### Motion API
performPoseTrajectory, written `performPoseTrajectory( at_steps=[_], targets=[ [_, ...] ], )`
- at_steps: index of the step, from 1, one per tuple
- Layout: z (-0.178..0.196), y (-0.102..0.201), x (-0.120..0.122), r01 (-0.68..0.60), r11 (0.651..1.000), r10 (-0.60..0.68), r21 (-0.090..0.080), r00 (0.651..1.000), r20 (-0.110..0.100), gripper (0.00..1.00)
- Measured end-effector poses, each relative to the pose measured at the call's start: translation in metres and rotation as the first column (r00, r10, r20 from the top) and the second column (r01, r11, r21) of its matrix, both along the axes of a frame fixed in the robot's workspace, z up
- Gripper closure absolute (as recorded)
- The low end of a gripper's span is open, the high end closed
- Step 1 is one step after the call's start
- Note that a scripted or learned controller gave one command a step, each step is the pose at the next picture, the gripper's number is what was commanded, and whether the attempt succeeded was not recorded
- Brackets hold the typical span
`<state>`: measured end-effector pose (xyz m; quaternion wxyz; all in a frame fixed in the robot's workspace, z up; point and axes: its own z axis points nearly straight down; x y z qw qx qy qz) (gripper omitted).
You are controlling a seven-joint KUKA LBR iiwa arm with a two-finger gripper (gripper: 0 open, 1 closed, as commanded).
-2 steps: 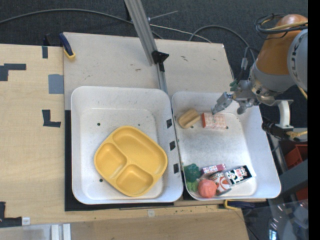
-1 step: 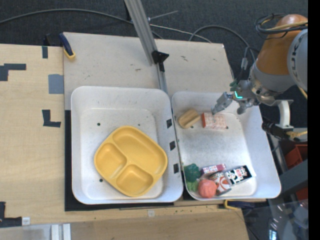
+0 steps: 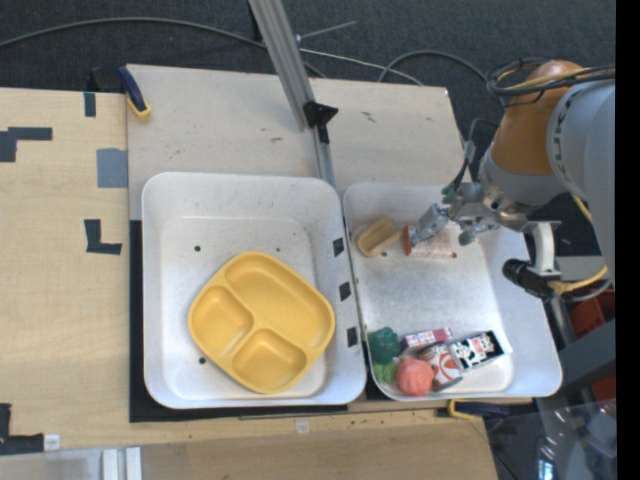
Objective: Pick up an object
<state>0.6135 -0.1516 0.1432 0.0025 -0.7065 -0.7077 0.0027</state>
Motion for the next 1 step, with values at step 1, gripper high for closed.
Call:
performPoseTrajectory(
  at_steps=[1],
  targets=[
    [-0.0488,-0.0018,0.0013,0.000,1.000,0.000,-0.007,1.000,0.013,0.00]
  ],
)
